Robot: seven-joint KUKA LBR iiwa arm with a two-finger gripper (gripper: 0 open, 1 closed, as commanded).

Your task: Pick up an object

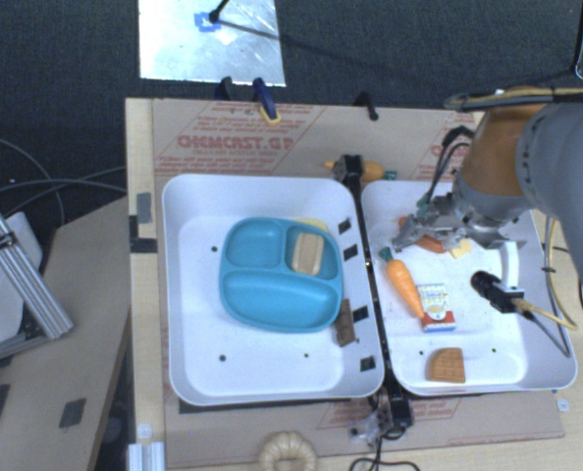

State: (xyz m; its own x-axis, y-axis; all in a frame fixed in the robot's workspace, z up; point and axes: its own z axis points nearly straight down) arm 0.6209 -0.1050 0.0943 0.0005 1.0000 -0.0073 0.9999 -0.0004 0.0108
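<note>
End effector hovers low in the right bin, far side; its grip state is unclear. Toy carrot lies just nearer.

Two white bins, the left bin and the right bin, look like smooth moulded plastic with a soft sheen. They sit on a matt tan board like printed cardboard. A blue divided plate has a smooth plastic look, slightly glossy. The carrot appears as smooth orange plastic. A waffle-like brown piece looks rough and matt. Behind, a crinkled silvery sheet shines like foil on dark, matt, carpet-like flooring.
</note>
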